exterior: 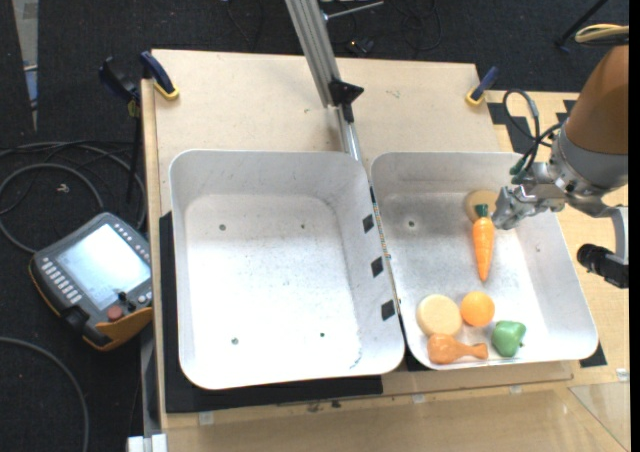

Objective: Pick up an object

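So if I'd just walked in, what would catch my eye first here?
Probably the bright plastic toy food in the right white bin: a long orange carrot, with a cluster of small pieces near the front edge, including a green pepper. Next, the grey arm's gripper poised just above the carrot's top.

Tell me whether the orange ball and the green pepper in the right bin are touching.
Cannot tell. In the camera view the orange ball and the green pepper sit close together, with no plain gap or contact between them.

Matt white plastic bins (270,180) sit on a pale wooden bench (250,100), holding a glossy plastic carrot (483,248).
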Controlling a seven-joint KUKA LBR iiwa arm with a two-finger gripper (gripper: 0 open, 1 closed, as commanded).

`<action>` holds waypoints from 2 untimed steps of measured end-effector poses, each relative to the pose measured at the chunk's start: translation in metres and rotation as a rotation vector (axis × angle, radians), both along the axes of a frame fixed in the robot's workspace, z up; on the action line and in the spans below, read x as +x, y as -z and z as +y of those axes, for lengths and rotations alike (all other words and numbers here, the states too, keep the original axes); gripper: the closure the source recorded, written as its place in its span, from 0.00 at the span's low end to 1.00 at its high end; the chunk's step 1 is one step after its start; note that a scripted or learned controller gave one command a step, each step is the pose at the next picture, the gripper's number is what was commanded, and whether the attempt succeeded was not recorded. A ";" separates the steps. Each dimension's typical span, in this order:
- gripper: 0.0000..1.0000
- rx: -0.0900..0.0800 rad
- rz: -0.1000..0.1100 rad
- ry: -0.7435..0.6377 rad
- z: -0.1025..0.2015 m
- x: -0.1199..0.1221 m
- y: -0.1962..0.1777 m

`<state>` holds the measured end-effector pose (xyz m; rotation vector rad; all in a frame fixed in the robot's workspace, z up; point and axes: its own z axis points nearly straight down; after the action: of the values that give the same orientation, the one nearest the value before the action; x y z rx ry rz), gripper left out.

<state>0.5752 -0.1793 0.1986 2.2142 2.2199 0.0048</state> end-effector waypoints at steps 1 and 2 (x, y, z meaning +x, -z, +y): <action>1.00 -0.001 -0.001 -0.001 0.000 0.002 -0.054; 1.00 0.004 0.005 -0.005 0.056 -0.004 -0.060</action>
<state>0.5714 -0.1228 0.2584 2.2128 2.2303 0.0035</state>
